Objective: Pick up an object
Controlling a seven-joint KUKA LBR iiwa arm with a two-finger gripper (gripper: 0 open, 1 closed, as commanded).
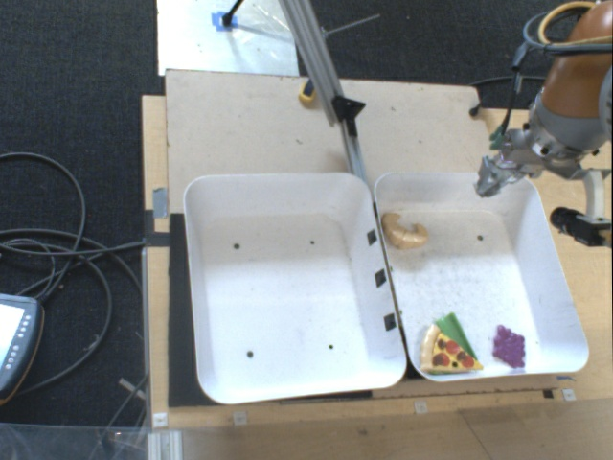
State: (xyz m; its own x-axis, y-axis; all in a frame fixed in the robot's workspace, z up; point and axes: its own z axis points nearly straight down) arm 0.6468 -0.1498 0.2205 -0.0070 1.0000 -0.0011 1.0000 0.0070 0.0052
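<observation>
One tan croissant in right bin, well left of end effector, grip state unclear

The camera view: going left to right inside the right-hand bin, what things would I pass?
Tan croissant-shaped piece → pizza slice → purple grape bunch. The gripper hangs over the bin's far rim.

I see two bins side by side on the bench, the left bin touching the right bin along their shared wall. In the right bin, a croissant lies near that wall toward the back. At the front, a pizza slice sits left of a grape bunch. The gripper hangs over the right bin's back edge.
</observation>
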